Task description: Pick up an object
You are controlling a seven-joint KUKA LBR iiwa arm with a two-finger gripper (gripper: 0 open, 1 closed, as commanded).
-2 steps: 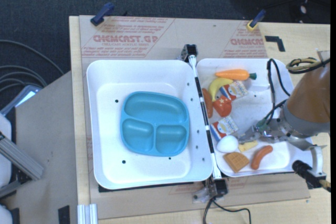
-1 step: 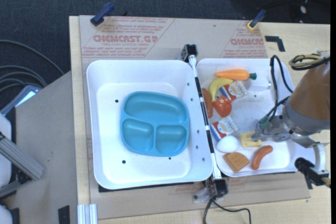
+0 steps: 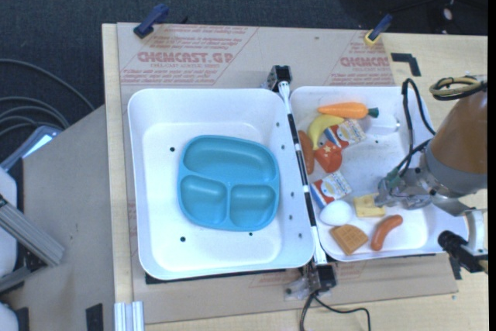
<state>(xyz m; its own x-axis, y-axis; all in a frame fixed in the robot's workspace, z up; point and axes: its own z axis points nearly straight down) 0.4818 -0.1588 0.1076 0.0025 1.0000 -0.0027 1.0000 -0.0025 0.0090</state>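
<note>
Nearest to the camera is the pale worktop (image 3: 70,190), a flat wooden-looking board that carries both bins. On its left side the left bin (image 3: 147,167), white, shallow and smooth with round corners, holds a blue tray (image 3: 229,182) of glossy plastic with three compartments. To the right of it the right bin (image 3: 387,248) contains small toy foods. The arm (image 3: 465,147) reaches in from the right, and its pincer (image 3: 395,194) hangs low over the near right part of this bin; whether it is wide or narrow I cannot tell.

Just beside it lie a yellow cheese wedge (image 3: 370,206) and a long red sausage (image 3: 386,231), with a round white egg (image 3: 335,212) further left. For a good pick, I think the pincer should come down straight over one piece, away from the bin wall, and close across the narrow side; the smooth rounded sausage may slip.
</note>
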